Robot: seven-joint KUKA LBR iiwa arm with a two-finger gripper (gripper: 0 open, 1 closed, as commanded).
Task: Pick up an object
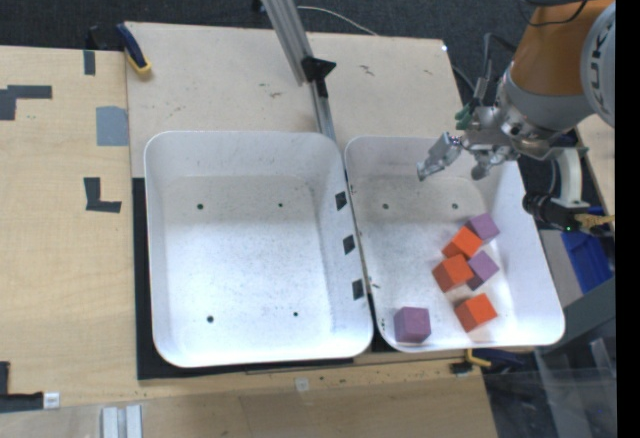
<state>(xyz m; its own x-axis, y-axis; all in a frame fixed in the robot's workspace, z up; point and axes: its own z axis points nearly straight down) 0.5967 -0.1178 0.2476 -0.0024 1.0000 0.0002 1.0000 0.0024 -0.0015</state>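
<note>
Currently fingers [462, 164] spread open, holding nothing, above the right bin [380, 226]. Small foam cubes below them: three orange [463, 243], two purple [483, 227]. Larger purple cube [412, 324] further down-left.

The pale tabletop [220, 76] carries two shallow white bins side by side, the left bin [160, 226] touching the right bin [535, 326].

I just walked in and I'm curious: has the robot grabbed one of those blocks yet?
Not yet. The gripper hangs above the right bin with nothing between its fingers. All six blocks, orange and purple, lie in that bin. Reaching down, grasping and lifting one all remain.
</note>
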